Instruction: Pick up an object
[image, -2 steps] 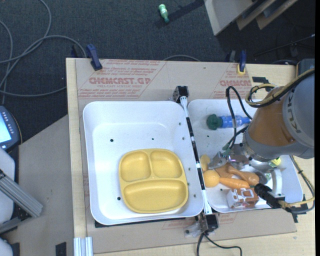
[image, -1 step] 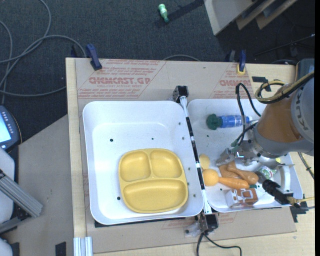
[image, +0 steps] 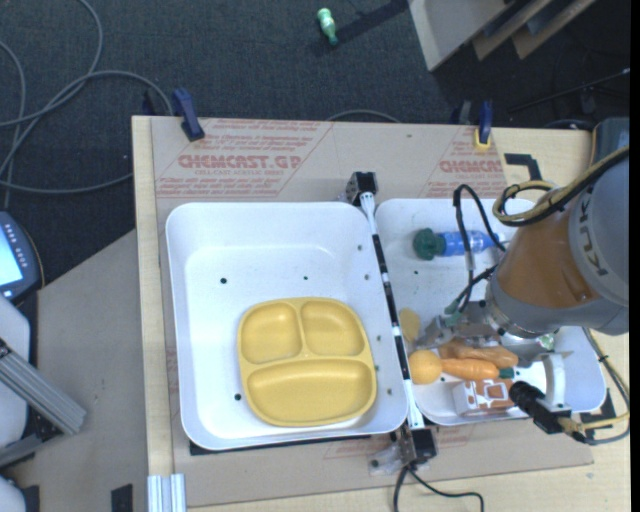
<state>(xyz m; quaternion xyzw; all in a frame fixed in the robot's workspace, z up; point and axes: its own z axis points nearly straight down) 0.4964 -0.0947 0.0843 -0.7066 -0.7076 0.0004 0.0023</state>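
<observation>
The right bin (image: 435, 215) holds a clear blue bottle with a green cap (image: 452, 243) near its far wall. At its near side lie an orange carrot-shaped toy (image: 472, 369), a round yellow toy (image: 423, 367) and a small white box with orange print (image: 482, 397). My gripper (image: 455, 328) hangs low over the near half of this bin, just above the orange toys, and the arm's grey wrist hides most of it. A second orange piece (image: 483, 352) lies right under the wrist. Nothing visibly sits between the fingers.
The left bin (image: 200, 250) carries a yellow divided plate (image: 305, 360). A pale yellow bit (image: 408, 325) rests by the wall between the bins. Black cables loop over the right bin's far part (image: 468, 205). Clamps grip the bench's far edge.
</observation>
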